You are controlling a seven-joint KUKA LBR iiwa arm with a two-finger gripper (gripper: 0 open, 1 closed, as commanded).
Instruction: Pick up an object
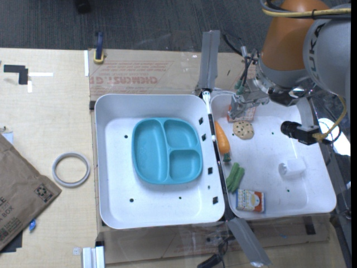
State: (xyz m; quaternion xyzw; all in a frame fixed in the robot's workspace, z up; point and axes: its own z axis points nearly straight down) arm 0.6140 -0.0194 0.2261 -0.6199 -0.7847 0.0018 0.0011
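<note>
While the gripper (243,108) hangs low at the right bin's (312,205) far-left corner, the cookie (243,130) lies just beside the jaws; jaws' state unclear.

Floor: we see dark grey carpet (145,10) along the top.
Bench: we see a pale wood top (44,121) under even light.
Cardboard: we note a printed sheet (145,74) behind the bins.
Left side: we find a tape ring (71,168) and a brown box (19,194).
</note>
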